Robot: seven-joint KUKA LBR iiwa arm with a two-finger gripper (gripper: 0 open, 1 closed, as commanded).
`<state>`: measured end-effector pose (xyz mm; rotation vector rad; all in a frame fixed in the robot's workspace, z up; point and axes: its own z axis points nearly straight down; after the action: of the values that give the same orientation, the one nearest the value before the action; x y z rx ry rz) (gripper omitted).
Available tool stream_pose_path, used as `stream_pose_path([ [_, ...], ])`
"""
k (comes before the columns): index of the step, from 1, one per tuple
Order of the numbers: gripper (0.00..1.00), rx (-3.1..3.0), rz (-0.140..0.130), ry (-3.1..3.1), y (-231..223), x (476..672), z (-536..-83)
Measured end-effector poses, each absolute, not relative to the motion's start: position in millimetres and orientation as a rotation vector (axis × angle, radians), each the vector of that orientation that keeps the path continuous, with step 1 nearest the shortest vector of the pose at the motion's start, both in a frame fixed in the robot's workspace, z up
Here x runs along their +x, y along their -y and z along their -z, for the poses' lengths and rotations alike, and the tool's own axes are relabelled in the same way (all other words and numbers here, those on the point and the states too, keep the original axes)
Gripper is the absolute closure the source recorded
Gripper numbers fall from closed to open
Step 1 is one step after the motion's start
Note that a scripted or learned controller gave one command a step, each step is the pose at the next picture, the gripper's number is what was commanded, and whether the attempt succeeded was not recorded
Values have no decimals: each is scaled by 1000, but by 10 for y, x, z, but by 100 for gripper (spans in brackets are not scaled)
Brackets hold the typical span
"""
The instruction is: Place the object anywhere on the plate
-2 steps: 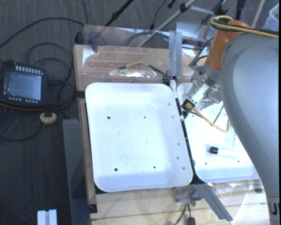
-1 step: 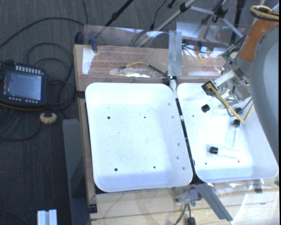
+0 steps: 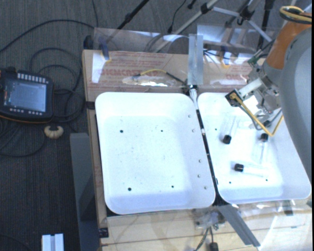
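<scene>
Camera view: the grey arm's gripper (image 3: 261, 109) hangs over the right bin (image 3: 282, 190); whether anything is clamped, I cannot tell. Clear, black-capped vials (image 3: 249, 168) lie below, almost invisible against white, so a grab may miss. The left bin (image 3: 146, 156) sits alongside.

- Shallow white plastic left bin (image 3: 146, 156), its floor peppered with small dark specks.
- Shallow white right bin (image 3: 282, 190).
- Clear tubes with black caps (image 3: 238, 167).
- Grey arm with an orange band (image 3: 282, 43).
- Black handheld pendant with orange trim (image 3: 21, 94).
- Dark grey carpeted floor (image 3: 31, 192).
</scene>
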<state>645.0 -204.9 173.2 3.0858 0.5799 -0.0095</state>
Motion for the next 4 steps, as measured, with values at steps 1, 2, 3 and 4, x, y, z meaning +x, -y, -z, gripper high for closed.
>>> stream_pose_path([
  [1, 0, 3084, 9, -609, 1320, 6225, -1860],
  [2, 0, 3117, 10, -414, 726, 6253, -1813],
  [3, 0, 3122, 9, -359, 39, 6194, -1904],
  [4, 0, 2789, 8, -1445, 170, 6036, -2525],
])
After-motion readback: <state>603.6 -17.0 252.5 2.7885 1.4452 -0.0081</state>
